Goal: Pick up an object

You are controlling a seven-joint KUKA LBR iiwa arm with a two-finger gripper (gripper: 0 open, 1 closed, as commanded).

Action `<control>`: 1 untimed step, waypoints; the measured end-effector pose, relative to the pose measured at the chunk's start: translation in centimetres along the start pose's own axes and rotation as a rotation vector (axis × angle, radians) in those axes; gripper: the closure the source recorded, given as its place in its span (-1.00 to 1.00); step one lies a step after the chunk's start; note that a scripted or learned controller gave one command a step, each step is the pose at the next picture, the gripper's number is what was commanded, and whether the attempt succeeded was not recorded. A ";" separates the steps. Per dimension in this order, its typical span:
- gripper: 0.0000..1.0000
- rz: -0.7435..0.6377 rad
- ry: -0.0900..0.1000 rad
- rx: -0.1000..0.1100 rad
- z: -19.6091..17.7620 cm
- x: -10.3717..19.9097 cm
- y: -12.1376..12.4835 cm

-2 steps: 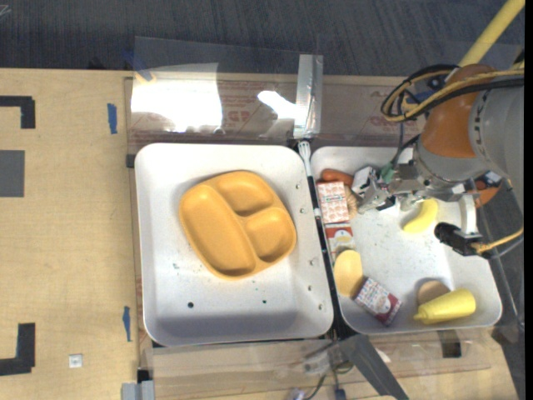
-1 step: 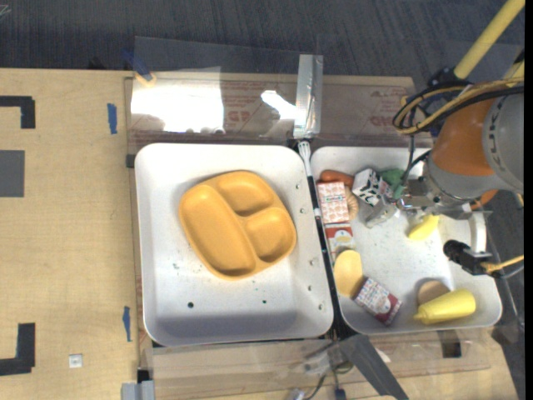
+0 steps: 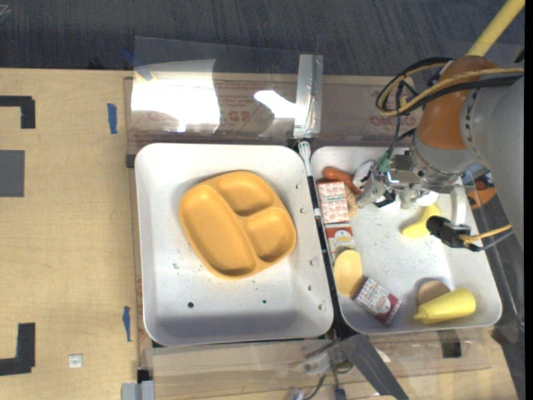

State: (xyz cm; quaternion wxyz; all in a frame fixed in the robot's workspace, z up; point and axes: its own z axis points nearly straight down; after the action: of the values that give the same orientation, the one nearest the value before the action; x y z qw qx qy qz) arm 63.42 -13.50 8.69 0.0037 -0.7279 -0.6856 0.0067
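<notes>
The right bin (image 3: 400,248) holds several small objects. An orange sausage-shaped piece (image 3: 337,174) lies at its back left, with a red and white carton (image 3: 331,202) just in front of it. My gripper (image 3: 379,187) hangs low over the back of this bin, right of the sausage piece and the carton. A yellow chunk (image 3: 419,223) lies to the gripper's front right. Nearer the front are a pale yellow oval (image 3: 348,272), a small red patterned box (image 3: 377,300), a brown round piece (image 3: 430,289) and a yellow squeeze bottle (image 3: 446,306). Nothing shows held in the gripper.
The left bin (image 3: 158,298) carries a yellow divided plate (image 3: 237,221) in its middle. A second small red carton (image 3: 340,238) lies against the wall between the bins. Cables loop above the wrist (image 3: 416,82). A clear panel (image 3: 216,98) stands behind the left bin.
</notes>
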 end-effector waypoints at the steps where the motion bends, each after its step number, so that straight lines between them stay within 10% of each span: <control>1: -1.00 0.067 0.025 0.066 0.1 -1.0 2.1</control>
State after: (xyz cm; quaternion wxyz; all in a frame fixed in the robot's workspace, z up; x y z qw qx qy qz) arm 65.41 -14.66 8.60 0.0359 -0.7502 -0.6600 0.0203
